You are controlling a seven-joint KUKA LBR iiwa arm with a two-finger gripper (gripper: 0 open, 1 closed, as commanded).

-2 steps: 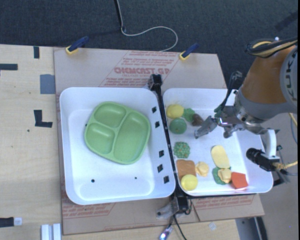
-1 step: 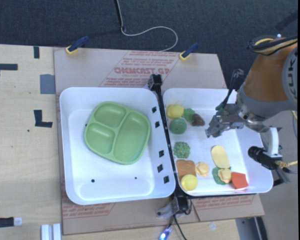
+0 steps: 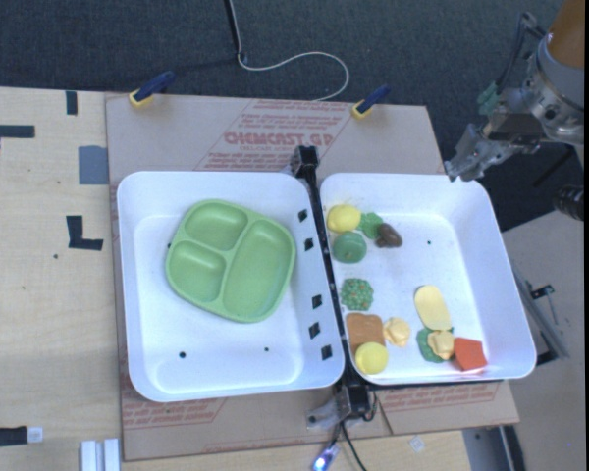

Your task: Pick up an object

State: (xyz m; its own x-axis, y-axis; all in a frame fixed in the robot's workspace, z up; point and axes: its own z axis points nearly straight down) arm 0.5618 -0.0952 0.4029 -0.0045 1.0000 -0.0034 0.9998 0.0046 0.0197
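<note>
Red printed lettering runs across the cardboard sheet (image 3: 275, 135) that lies under the two bins — the largest line looks like "CHEMCAST GP", seen upside down from here, with the far end of the word cut off by the black clip between the bins. Smaller red lines sit above and below it, too fine to make out. More red print shows on the cardboard strip at the near edge, below the right bin — also too small to read.
</note>
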